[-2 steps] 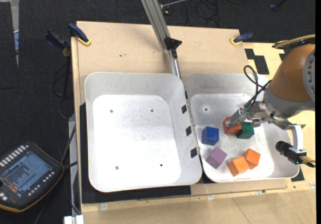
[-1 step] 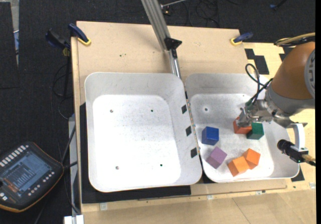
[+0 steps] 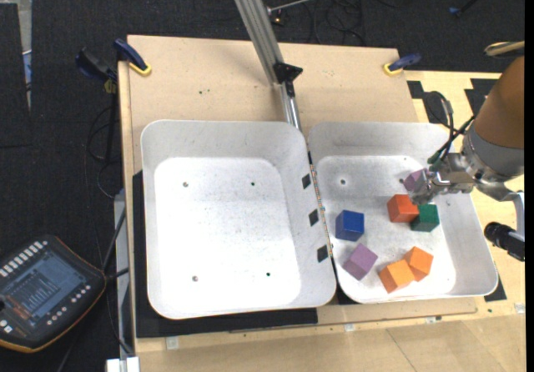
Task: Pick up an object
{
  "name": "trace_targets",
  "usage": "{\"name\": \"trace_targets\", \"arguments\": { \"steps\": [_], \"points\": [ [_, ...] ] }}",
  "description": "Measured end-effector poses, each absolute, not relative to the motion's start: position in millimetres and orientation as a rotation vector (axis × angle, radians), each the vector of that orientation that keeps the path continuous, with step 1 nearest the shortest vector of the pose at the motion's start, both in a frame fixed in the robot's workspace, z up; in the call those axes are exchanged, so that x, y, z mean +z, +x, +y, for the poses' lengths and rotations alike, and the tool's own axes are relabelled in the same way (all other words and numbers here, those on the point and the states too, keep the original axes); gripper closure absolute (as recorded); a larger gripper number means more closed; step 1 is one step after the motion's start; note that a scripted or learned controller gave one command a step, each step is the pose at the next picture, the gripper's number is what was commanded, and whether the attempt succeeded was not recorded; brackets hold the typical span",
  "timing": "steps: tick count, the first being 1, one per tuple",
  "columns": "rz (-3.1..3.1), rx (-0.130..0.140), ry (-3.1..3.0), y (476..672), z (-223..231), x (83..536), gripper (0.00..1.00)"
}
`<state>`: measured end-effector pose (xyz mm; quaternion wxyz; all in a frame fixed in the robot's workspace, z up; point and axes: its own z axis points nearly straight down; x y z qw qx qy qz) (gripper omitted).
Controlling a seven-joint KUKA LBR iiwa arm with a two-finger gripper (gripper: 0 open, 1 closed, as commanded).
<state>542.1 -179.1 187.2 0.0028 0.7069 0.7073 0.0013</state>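
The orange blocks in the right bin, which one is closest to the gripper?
The orange block beside the green block, just below the gripper. The other two orange blocks sit together near the bin's front edge.

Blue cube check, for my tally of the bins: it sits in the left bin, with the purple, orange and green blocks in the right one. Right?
Not quite. The camera view shows the blue cube in the right bin, alongside the purple, orange and green blocks.

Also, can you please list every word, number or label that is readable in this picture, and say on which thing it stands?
None can be read.
Handheld control pendant: its screen shows lines of text, too small and blurred to read.
Blocks, such as the blue block, and both white bins: no visible writing.
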Motion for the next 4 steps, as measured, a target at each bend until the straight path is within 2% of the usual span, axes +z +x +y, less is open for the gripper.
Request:
{"name": "trace_targets", "arguments": {
  "steps": [1, 4],
  "points": [
    [2.219, 0.006, 2.213, 544.2, -179.5, 240.8, 1.0],
    [2.23, 0.003, 2.212, 604.1, -24.5, 237.0, 1.0]
  ]
}}
